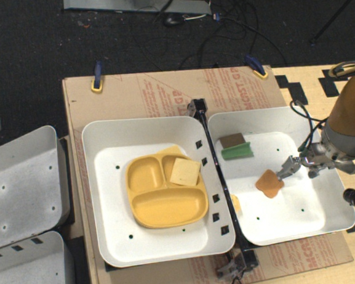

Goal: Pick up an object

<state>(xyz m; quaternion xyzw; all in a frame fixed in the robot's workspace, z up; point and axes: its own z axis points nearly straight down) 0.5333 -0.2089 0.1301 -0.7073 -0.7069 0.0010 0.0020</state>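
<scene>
Dark carpet strewn with cables surrounds a cardboard-covered surface (142,89) printed with faint reversed red lettering that cannot be read. At three o'clock in the overhead view, the grey arm (349,123) reaches into the right white bin (308,222). Its pincer (289,167) points toward nine o'clock, its tip touching or just beside an orange-brown piece (269,184) lying near the bin's middle; whether it is wide or narrow I cannot tell. Toward eleven o'clock from the pincer sits a green block (237,151) with a brown block (232,140) against its far side. Further out at nine o'clock, the left white bin (112,237) holds a yellow divided tray (164,201) bearing a tan square slice (185,171).
</scene>
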